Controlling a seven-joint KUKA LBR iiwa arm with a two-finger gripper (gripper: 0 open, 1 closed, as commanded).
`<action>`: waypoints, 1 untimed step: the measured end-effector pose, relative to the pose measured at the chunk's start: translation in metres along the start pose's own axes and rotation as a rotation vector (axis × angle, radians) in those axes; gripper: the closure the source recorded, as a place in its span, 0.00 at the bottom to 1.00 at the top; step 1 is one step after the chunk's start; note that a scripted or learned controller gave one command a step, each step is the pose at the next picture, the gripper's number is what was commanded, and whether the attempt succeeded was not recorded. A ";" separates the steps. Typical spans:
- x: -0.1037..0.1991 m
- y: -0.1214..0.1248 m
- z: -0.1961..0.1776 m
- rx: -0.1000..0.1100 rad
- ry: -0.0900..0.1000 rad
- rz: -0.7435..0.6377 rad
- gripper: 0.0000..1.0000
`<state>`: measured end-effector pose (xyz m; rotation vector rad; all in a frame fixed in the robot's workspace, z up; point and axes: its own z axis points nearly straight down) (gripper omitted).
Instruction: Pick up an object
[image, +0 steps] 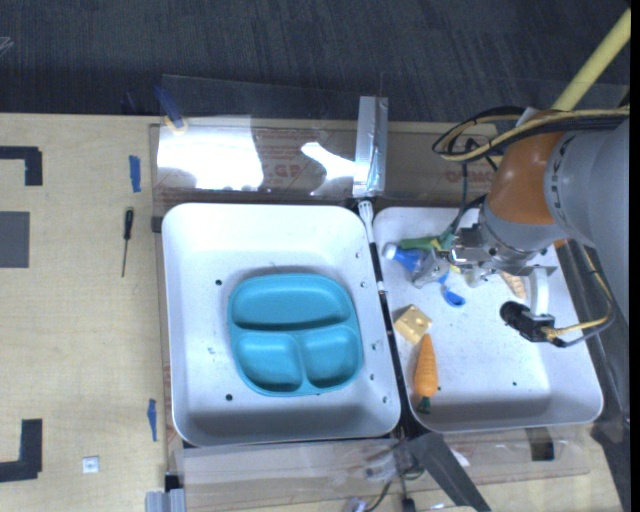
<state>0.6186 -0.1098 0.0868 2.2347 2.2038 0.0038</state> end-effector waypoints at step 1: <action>0.025 0.017 -0.102 -0.007 -0.001 -0.215 0.00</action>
